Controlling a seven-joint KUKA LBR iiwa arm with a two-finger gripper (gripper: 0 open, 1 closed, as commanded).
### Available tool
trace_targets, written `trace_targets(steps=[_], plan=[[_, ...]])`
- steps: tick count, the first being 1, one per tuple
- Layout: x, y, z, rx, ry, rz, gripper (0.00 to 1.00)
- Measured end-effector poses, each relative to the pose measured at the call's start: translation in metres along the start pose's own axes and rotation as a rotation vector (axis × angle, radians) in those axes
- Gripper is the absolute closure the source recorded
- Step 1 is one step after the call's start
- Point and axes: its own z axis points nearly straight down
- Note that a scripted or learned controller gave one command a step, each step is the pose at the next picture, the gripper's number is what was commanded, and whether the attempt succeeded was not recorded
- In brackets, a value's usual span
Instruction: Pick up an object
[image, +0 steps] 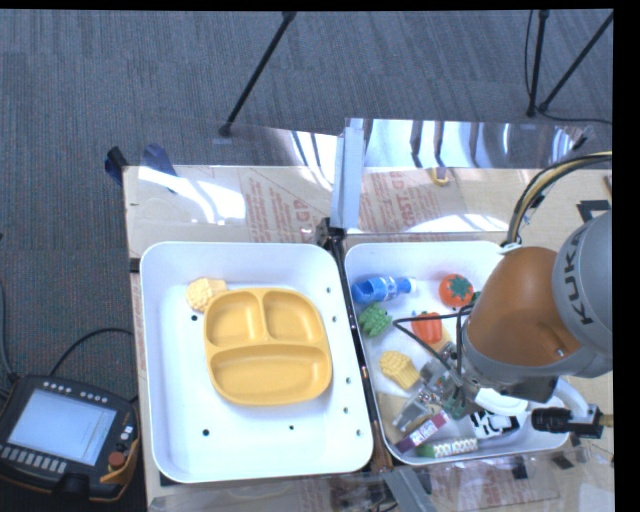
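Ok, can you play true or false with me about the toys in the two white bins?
1. The yellow tray lies in the left bin. True.
2. The blue bottle is in the left bin. False: it lies in the right bin, near its far left corner.
3. The tomato sits in the right bin. True.
4. The yellow tray has a toy in each compartment. False: all three compartments hold nothing.
5. The gripper is low over the right bin, next to the corn. True.
6. The green toy is on the tray. False: it lies in the right bin, just below the blue bottle.
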Motion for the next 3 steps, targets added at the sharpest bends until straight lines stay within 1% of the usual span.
trace_targets(steps=[1, 3], plan=[[-0.0018, -0.0017, 0.0006, 0.001, 0.007, 0.044, 0.00], [-0.0002, -0.0005, 0.0004, 0.002, 0.003, -0.016, 0.00]])
